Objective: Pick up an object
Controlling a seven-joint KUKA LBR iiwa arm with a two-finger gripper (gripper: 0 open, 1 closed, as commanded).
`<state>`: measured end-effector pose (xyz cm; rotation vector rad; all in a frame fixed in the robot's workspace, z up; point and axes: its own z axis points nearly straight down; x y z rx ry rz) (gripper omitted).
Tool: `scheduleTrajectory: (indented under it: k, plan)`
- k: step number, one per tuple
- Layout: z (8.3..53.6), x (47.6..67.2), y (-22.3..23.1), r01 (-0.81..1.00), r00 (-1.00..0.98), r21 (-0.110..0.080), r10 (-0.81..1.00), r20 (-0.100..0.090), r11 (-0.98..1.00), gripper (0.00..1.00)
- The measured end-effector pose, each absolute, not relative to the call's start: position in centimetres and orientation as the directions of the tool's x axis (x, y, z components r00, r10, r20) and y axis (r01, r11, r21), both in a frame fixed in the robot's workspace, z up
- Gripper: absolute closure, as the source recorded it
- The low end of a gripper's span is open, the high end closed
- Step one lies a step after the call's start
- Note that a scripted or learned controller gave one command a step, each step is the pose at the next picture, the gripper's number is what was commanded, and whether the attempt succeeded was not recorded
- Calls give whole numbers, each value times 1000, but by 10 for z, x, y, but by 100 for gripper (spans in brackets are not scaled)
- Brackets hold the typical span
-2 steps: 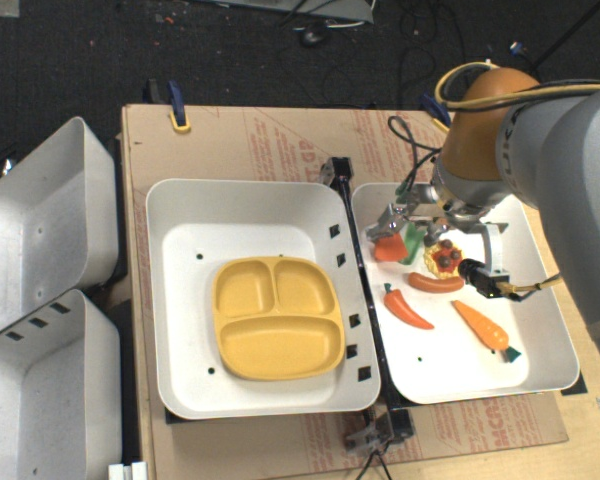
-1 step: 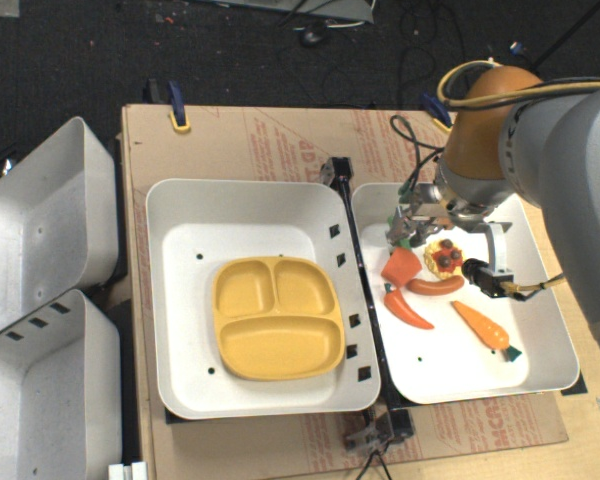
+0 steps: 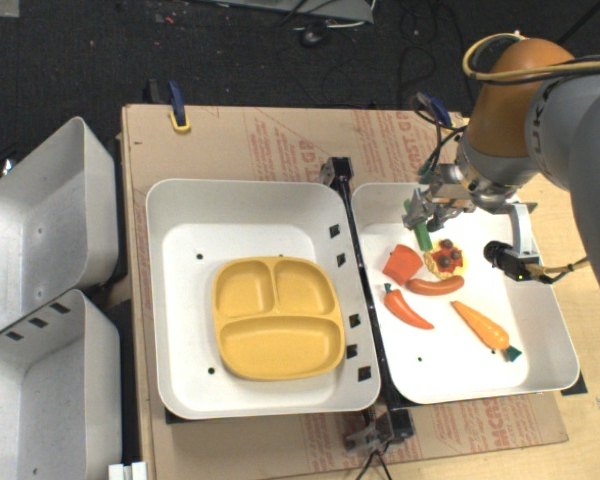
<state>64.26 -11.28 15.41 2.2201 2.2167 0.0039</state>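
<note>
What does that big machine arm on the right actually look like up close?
The arm is thick, rounded and grey, with a broad orange band above the wrist. A thin yellowish cable loops over the orange part. At its end sits a small metal tool with green-tipped fingers, plus a black knob on a pale bracket.

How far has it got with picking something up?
Nothing looks lifted yet. The toy foods, a carrot, sausage, chilli and a red piece, lie on the floor of the right bin. The gripper hangs low over that bin's far end, near a green piece. The grasp and lift remain.
</note>
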Motion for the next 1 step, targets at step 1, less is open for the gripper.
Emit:
scheduleTrajectory:
  k: [1]
  plan:
    - [216,645,-120,1000,1,8,1000,-2,-1,100]
